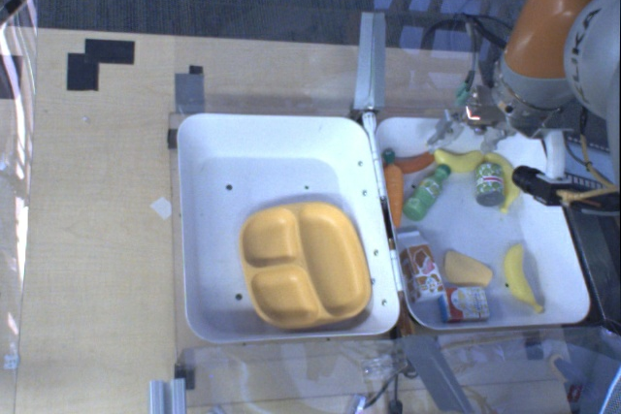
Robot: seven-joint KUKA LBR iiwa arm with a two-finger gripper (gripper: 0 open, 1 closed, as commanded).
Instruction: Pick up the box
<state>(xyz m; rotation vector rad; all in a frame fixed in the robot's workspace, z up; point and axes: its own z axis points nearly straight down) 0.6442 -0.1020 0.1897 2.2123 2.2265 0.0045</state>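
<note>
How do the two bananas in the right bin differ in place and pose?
One banana lies at the bin's far end, under the tool, stretched mostly sideways across the view. The other banana lies at the near right corner, apart from the tool, running mostly lengthwise along the bin wall. Both are yellow and curved.

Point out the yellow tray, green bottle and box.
yellow tray (306,262), camera view, centre divider ridge.
green bottle (425,194), camera view, mid-body.
box (421,270), camera view, printed top face.
</note>
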